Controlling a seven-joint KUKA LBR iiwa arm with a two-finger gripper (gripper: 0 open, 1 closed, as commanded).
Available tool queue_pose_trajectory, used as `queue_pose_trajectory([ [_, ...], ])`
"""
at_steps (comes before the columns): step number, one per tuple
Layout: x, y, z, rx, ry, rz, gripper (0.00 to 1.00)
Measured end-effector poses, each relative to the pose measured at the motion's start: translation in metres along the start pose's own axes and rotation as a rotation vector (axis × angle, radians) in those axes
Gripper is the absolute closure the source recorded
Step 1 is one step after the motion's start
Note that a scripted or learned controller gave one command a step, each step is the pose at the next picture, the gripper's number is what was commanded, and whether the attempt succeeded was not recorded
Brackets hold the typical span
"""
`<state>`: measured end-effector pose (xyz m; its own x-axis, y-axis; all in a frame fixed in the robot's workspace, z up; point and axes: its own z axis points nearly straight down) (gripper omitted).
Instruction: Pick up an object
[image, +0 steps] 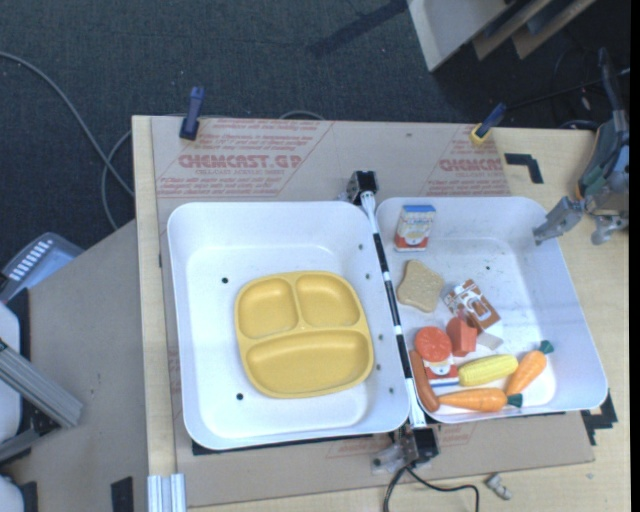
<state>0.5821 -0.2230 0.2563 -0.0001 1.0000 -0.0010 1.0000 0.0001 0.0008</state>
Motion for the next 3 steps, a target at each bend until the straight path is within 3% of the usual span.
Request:
queue_pose_trajectory([
  [1,0.051,0.067,0.103,0.003,0.002,-0.001,0.0],
  [2,0.001,0.084,0.133,-0.001,-0.001,0.0,0.0],
  [3,0.132,0.044,0.146,0.002,0.003,-0.001,0.0],
])
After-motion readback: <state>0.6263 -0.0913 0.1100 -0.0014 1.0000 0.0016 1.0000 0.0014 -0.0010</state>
